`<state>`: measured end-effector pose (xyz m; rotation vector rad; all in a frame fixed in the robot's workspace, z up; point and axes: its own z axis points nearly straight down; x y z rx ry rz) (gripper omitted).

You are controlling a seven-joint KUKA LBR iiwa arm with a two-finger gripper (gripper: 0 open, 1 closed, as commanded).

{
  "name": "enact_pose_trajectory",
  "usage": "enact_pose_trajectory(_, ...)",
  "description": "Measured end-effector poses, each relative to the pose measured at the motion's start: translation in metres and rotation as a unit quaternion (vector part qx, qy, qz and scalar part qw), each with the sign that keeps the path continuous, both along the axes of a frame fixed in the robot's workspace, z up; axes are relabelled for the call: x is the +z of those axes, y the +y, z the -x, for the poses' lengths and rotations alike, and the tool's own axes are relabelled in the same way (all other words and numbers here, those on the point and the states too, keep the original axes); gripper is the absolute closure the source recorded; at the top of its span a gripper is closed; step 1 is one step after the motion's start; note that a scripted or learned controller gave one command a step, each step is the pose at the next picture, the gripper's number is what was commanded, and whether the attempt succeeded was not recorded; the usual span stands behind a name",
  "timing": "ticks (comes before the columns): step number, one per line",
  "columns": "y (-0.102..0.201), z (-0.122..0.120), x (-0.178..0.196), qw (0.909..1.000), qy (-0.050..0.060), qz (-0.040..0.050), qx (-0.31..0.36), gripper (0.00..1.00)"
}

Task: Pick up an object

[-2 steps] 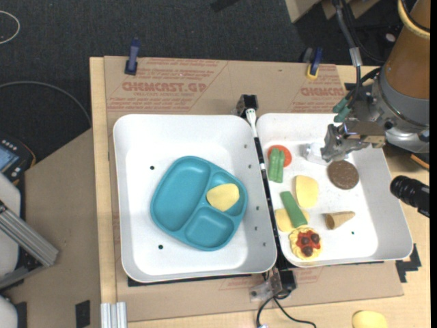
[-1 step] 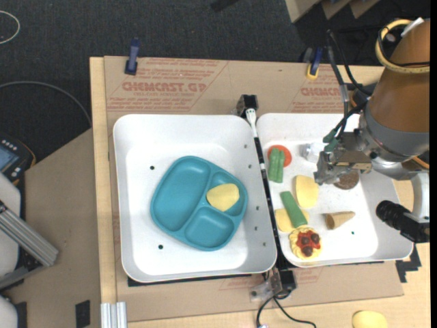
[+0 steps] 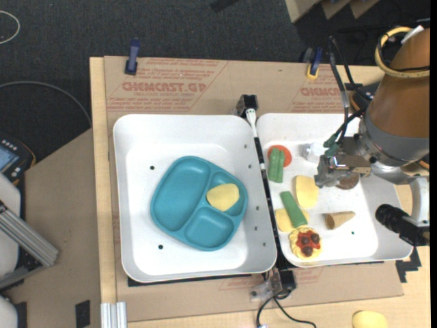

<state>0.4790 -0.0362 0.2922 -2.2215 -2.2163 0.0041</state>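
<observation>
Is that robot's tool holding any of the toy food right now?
It cannot be told. The tool sits low in the right bin, close to the yellow piece.

Two blue clamps (image 3: 132, 55) (image 3: 314, 65) grip the tabletop's (image 3: 102, 183) far edge; black cable (image 3: 41, 87) loops over dark carpet (image 3: 171, 19) beyond

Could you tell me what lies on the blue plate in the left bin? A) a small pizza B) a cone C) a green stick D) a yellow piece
D: a yellow piece rests in one compartment of the blue plate, while the green sticks, cone and pizza lie in the right bin.
</observation>
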Motion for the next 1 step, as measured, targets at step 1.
enact_pose_trajectory(1, 0.0005, -0.0009, 0.0116, 1.0000, -0.003, 0.0003, 0.001, 1.00)
